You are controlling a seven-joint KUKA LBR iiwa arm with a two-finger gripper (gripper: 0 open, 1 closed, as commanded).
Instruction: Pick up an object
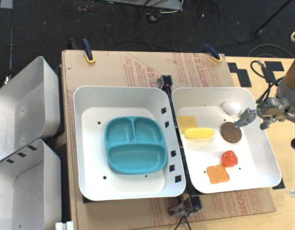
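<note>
The right bin holds several small items: a white rounded piece, a brown disc, a yellow corn cob, a pale yellow square, a red piece and an orange piece. My gripper hangs over the bin's right rim, just right of the brown disc and the white piece. Its two fingers stand apart, open, with nothing between them. One fingertip reaches toward the brown disc from above.
The left bin holds a teal divided plate. A black divider with clips runs between the bins. Two white tubs stand off the bench's left side. Cables lie at the right by the arm.
</note>
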